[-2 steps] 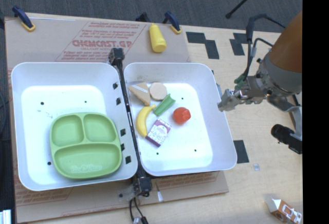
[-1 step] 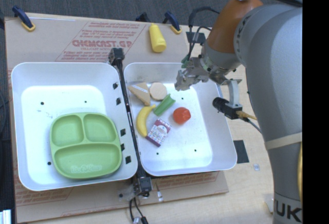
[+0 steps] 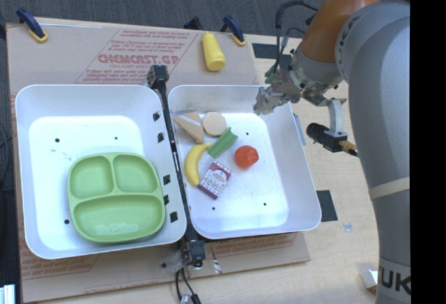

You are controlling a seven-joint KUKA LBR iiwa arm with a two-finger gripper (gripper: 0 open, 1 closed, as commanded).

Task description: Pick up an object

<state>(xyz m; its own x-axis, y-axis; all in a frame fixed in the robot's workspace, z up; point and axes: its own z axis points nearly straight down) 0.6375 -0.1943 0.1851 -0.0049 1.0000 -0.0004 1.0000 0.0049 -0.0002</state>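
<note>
The right white bin [image 3: 293, 184] holds a red tomato [image 3: 246, 156], a yellow banana [image 3: 194, 163], a green pepper strip [image 3: 223, 143], a round beige piece [image 3: 214, 123], a tan wedge [image 3: 189, 127] and a small red-and-white packet [image 3: 215, 179]. My gripper [image 3: 267, 102] hangs over the bin's back right corner, above and to the right of the tomato. Nothing shows between its fingers. The grey arm with its orange band [image 3: 334, 10] reaches in from the right.
The left white bin [image 3: 42, 107] holds a green divided plate [image 3: 116, 196]. A yellow cylinder [image 3: 212, 51] lies on the cardboard behind the bins. Blue clamps [image 3: 32, 24] grip the board's back edge. A black divider [image 3: 167, 142] runs between the bins.
</note>
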